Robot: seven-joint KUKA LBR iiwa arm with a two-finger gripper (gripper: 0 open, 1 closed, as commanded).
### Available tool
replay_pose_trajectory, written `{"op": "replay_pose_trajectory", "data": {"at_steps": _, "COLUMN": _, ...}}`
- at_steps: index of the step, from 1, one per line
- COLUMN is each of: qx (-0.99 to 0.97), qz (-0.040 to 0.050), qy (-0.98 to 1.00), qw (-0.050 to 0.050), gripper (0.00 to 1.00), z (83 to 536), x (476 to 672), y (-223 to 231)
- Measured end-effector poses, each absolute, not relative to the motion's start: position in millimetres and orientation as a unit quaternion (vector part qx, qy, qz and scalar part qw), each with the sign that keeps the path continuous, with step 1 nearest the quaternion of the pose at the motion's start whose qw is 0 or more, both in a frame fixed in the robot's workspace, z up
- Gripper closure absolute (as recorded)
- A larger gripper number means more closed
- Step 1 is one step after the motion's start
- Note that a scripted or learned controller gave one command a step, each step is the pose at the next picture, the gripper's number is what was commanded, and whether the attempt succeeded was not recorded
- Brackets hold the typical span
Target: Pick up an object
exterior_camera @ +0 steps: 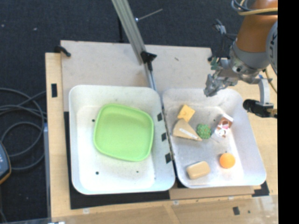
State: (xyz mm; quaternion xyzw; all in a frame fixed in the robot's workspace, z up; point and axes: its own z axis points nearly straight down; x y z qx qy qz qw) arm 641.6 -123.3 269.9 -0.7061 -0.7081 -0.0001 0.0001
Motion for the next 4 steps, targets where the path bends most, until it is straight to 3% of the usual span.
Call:
{"op": "replay_pose_trajectory", "data": {"at_steps": 2, "qx": -0.706, "qz": -0.0002, "qy": -0.708, "qw": 0.0, "gripper": 1.0, "z": 270.6, "x": 660.3, "y": -32.8}}
{"op": "replay_pose_trajectory", "data": {"at_steps": 4, "qx": -0.706, "qz": -0.0007, "qy": -0.708, "qw": 0.0, "gripper": 1.0, "z": 261.8, "x": 662.8, "y": 66.6}}
